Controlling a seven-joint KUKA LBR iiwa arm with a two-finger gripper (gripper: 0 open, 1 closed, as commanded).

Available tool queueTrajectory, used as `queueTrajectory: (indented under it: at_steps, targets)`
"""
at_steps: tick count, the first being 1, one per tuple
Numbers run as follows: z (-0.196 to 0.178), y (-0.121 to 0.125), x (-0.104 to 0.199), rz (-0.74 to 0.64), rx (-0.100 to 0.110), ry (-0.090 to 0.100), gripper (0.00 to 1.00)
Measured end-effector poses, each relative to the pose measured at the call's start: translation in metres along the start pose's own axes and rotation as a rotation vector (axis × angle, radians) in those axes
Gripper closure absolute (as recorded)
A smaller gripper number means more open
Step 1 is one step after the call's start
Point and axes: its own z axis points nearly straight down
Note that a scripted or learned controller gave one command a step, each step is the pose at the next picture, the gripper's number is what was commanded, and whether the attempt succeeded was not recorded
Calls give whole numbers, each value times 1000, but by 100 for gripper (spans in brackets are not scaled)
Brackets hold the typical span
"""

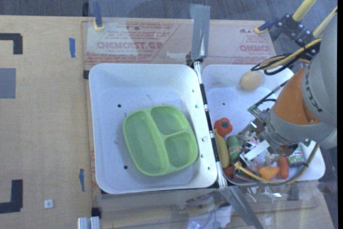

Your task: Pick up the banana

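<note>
The banana (221,150) is a narrow yellow piece lying lengthwise against the left wall of the right bin (225,91), below a red pepper (223,126). My gripper (253,150) is low in the right bin's front half, just right of the banana, with a green item (233,145) between them. The wrist and cables hide part of the pile under it. Nothing is visibly held.
A beige round item (251,80) lies at the back of the right bin. Orange carrot-like pieces (269,172) and other small items crowd its front. The left bin (107,94) holds a green divided plate (161,139). The big grey arm (321,94) covers the right side.
</note>
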Motion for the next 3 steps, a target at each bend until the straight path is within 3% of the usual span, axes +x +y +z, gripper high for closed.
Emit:
queueTrajectory:
  at_steps: [1,2,3]
  targets:
    - [1,25,3,140,-1,-5,0]
    - [5,24,34,410,2,-10,0]
    - [-5,23,35,406,5,-12,100]
